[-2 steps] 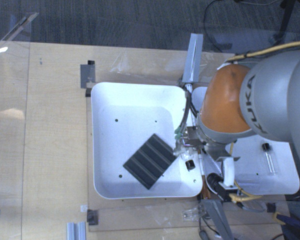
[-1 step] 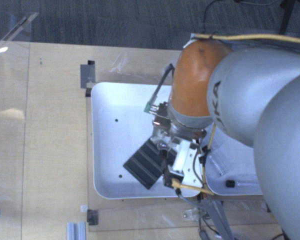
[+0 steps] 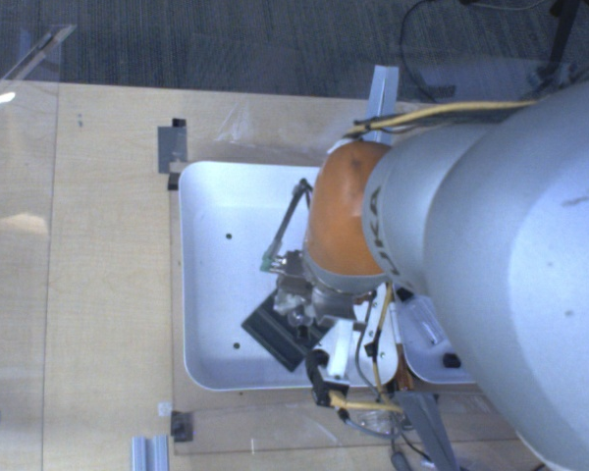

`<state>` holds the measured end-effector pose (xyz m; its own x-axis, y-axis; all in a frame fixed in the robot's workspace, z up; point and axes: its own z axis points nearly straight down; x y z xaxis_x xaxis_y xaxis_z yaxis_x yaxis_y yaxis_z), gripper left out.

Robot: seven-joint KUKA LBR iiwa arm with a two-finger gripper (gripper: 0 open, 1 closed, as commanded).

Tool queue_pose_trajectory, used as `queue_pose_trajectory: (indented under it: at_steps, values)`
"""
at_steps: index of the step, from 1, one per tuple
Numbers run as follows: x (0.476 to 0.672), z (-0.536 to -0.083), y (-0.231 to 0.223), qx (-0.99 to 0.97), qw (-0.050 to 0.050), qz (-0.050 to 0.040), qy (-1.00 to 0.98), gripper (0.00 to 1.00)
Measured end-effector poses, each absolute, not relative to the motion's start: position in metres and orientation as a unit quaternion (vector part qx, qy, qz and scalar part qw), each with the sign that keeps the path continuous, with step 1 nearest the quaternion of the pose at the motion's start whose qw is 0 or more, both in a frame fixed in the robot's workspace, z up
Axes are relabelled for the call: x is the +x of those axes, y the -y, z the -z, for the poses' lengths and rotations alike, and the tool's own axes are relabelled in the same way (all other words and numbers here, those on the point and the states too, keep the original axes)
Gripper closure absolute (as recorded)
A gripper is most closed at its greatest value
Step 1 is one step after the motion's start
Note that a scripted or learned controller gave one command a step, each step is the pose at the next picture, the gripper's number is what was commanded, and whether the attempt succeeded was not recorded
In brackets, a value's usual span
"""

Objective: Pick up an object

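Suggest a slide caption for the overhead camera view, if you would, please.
Grey KUKA arm with orange band reaches in from the right, gripper over the left white bin.

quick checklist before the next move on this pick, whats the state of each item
1. gripper over a bin: ok, it is above the left bin.
2. object beneath the gripper: cannot tell, the arm hides that patch of floor.
3. object already held: cannot tell.
4. gripper apart from the left bin's walls: ok, bare floor shows toward the left and lower rims.
5. right bin contents checked: not ok, the arm covers most of it; a small dark thing lies in the visible strip.
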<state>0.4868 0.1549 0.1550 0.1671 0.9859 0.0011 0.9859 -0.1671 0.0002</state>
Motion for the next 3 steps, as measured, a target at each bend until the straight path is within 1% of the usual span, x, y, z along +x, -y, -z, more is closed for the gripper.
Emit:
queue_pose_trajectory:
  at_steps: [1, 2, 3]
  values:
    - [0.488, -0.185, -0.076, -0.678, -0.001, 0.0023, 0.735, 1.0]
    - [0.49, -0.196, -0.077, -0.677, -0.002, 0.0048, 0.736, 1.0]
    - [0.488, -0.185, -0.052, -0.721, -0.001, 0.0022, 0.693, 1.0]
